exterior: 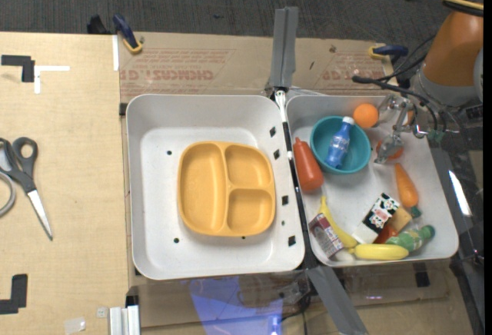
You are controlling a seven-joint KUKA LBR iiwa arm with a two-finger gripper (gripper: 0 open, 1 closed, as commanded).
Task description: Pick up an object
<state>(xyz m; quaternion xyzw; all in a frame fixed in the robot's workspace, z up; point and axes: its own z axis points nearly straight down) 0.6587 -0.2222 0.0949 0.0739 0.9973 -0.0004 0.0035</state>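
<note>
My gripper (390, 147) hangs over the upper right part of the right bin (440, 172), below the orange-banded wrist (453, 49). It sits just right of a teal bowl (352, 160) that holds a small blue and white bottle (339, 143). An orange ball (367, 114) lies to its upper left, and an orange carrot (405, 187) lies just below it. Lower in the bin are a red pepper-like toy (307, 166), a black and white box (382, 212), a yellow banana (380, 252), a wrapped bar (325, 237) and a green toy (421, 234).
The left bin (146, 172) holds a yellow divided plate (227, 189). A grey divider post (284, 49) rises between the bins at the back. Scissors (27, 180) lie on the wooden bench at far left. Blue clamps (127, 32) grip the cardboard behind the bins.
</note>
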